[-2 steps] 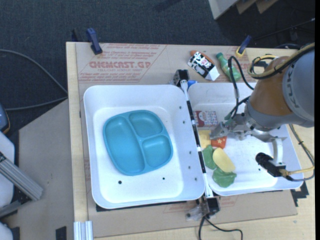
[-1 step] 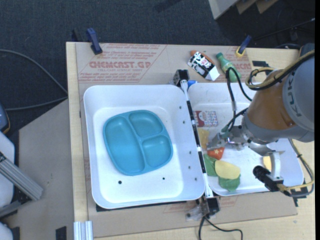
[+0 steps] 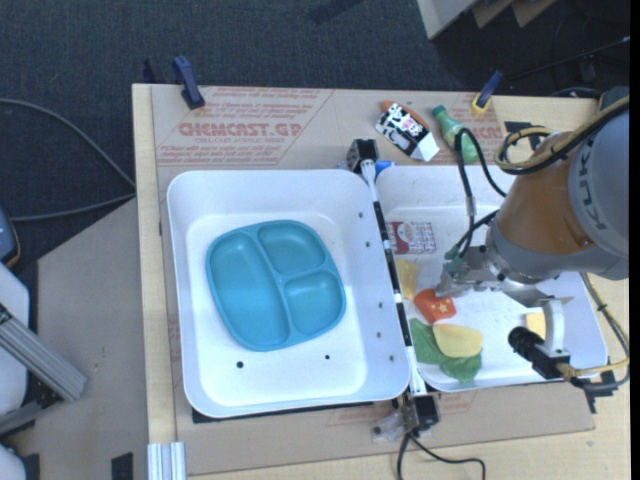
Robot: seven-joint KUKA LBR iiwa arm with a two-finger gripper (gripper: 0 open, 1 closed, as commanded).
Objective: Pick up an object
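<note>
In the right bin (image 3: pixel 440 183) lie several small objects: a red piece (image 3: pixel 436 308), a yellow piece (image 3: pixel 458 341) on a green one (image 3: pixel 440 356), a yellow strip (image 3: pixel 406 273), and a white card with red print (image 3: pixel 415 236). My gripper (image 3: pixel 452 280) reaches down from the right, its tip just above and beside the red piece. The wrist and orange band (image 3: pixel 535 218) hang over the right half of that bin.
The left bin (image 3: pixel 200 203) holds a blue sectioned plate (image 3: pixel 275 283). A black clip line (image 3: pixel 385 258) joins the two bins. A black-and-white box (image 3: pixel 405 130) and a green marker (image 3: pixel 455 133) lie behind the right bin. Cables trail near the front right corner.
</note>
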